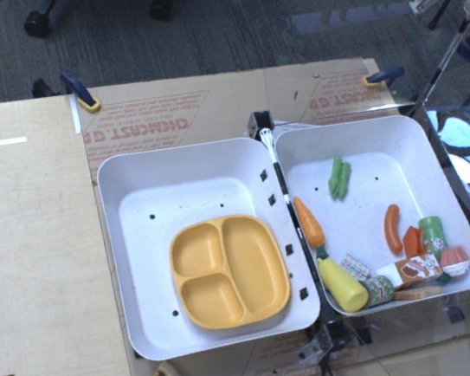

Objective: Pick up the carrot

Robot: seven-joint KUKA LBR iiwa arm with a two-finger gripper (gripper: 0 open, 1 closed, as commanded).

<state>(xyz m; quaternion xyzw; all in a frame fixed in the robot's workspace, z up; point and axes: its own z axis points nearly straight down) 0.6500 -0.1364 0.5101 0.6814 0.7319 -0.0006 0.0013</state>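
Carrot [308, 222] in rt bin [419, 133], cardboard-covered bench [39, 282].

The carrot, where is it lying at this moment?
In the camera view, the carrot lies in the right bin, against its left wall, just above the yellow bottle and below-left of the green pepper.

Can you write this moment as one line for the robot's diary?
task: pick up carrot | small orange toy carrot: lying in right white bin, against its left wall | status: not yet picked

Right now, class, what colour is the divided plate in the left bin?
Yellow: the divided plate shows best in the camera view.
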